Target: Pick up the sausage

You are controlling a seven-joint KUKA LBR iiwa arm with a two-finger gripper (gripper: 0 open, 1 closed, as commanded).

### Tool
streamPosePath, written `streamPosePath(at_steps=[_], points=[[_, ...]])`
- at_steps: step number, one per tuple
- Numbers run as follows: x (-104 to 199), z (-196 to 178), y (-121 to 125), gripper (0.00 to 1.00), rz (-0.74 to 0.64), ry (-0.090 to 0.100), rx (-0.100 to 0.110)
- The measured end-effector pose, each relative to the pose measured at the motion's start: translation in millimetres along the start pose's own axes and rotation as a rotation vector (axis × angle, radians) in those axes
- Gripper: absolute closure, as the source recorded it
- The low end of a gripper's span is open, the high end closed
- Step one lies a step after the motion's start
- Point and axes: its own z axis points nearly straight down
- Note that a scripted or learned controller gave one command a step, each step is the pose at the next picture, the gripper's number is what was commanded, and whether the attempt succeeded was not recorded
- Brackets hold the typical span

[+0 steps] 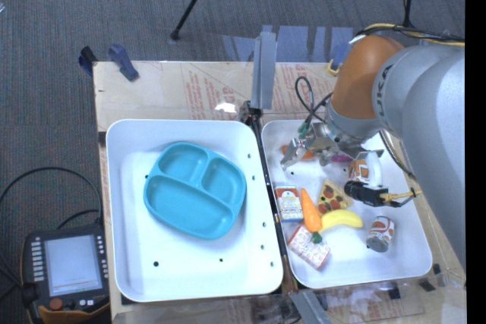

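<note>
Your arm (410, 95) reaches in from the right and hangs over the far half of the right bin (414, 254). The gripper (298, 152) sits low near that bin's far-left corner. You cannot tell from this angle whether the tool is wide or narrow, and nothing can be seen held in it.

Sausage: a small orange-red piece (306, 155) shows just beside the gripper tip near the far-left corner of the right bin, mostly hidden by the tool; you cannot confirm it is the sausage, nor whether the tool touches it.

Other contents of the right bin, near half:
- carrot (310, 212), lying at a slant near the left wall
- banana (342, 220), touching the carrot's right side
- pizza slice (332, 197), just beyond the banana
- small box (288, 202) against the left wall
- flat packet (309, 247) near the near-left corner
- can (380, 233) on its side, toward the right wall

Left bin (125, 239): a blue divided plate (196, 190) lies at its centre, turned at a slant to the bin's edges.
</note>
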Motion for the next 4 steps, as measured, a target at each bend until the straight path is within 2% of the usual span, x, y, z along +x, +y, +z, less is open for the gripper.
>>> streamPosePath(at_steps=[1,2,3,4], points=[[-0.3,-7.5,0.0,1.00,0.000,0.001,0.002],[-0.3,-7.5,0.0,0.00,0.000,0.001,0.003],[-62.5,-43.2,-56.0,0.00,0.035,-0.001,-0.004],[-38.6,8.3,-48.2,0.00,-0.013,-0.001,-0.002]])
